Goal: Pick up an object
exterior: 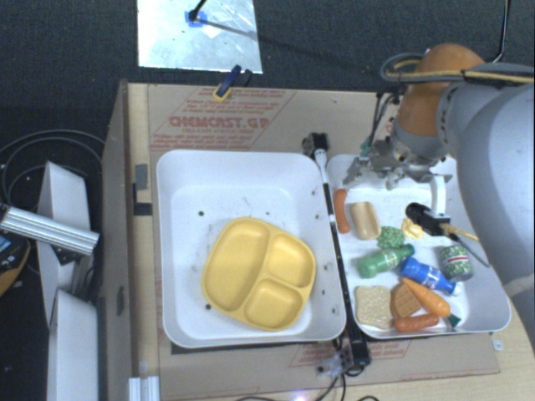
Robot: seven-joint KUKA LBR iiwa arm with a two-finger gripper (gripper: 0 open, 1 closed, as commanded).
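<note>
The right bin (493,307) holds several toy foods. Among them are an orange sausage (340,210) by the left wall, a tan bread roll (364,220), a green broccoli piece (390,238), a green bottle (383,261), a blue bottle (426,276) and a green can (456,262). Nearer the front lie a carrot (427,299) and a bread slice (374,306). My gripper (378,165) hangs over the bin's far end, just beyond the sausage and roll, with nothing seen in it.
The left bin (180,224) holds a yellow divided plate (257,271). A black divider clip (318,144) sits where the two bins meet. The grey arm covers the right bin's far right corner. Cables and white boxes lie off the bench to the left.
</note>
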